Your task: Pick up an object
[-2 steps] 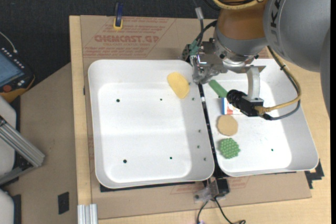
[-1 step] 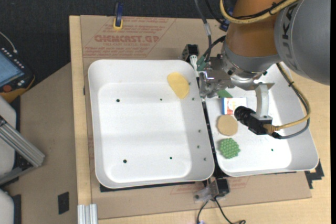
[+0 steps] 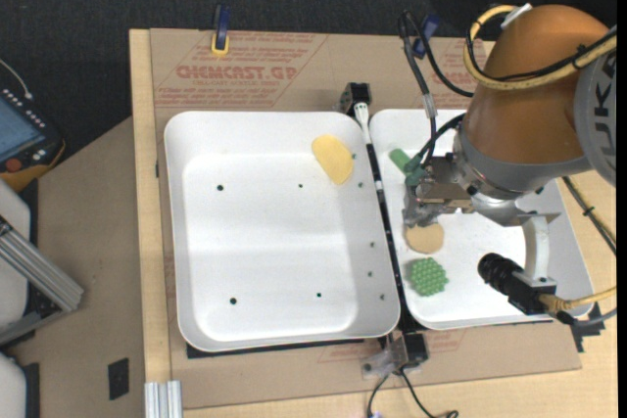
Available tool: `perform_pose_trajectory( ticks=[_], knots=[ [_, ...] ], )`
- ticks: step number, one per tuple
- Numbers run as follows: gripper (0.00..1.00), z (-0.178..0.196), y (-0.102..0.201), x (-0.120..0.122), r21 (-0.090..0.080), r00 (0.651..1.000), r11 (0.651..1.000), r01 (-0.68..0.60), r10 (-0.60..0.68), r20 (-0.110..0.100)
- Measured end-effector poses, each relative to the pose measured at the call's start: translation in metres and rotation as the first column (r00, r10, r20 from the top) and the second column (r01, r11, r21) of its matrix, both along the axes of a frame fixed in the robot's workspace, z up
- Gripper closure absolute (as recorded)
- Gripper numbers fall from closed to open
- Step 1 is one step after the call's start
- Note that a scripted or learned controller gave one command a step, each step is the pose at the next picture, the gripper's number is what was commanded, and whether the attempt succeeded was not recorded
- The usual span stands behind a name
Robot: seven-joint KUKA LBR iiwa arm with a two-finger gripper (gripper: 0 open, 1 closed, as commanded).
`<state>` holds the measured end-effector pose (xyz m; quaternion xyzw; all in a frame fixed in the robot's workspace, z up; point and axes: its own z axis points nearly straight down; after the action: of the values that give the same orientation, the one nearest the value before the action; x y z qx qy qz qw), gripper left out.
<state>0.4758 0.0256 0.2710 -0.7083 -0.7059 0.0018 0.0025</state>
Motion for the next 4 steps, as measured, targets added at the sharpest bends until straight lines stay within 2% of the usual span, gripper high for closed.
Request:
perform_pose_trajectory(
  ticks=[1, 2, 3, 4],
  knots=[
    [1.00, -0.031, -0.077, 0.003, -0.002, 1.000, 1.000, 0.004, -0.004, 0.001],
    [1.00, 0.030, -0.035, 0.013, 0.000, 1.000, 1.000, -0.008, 0.008, 0.013],
    [1.00, 0.048, -0.001, 0.046, 0.000, 1.000, 1.000, -0.009, 0.009, 0.011],
    [1.00, 0.068, -0.008, 0.002, 0.000, 1.000, 1.000, -0.004, 0.004, 0.005]
  ],
)
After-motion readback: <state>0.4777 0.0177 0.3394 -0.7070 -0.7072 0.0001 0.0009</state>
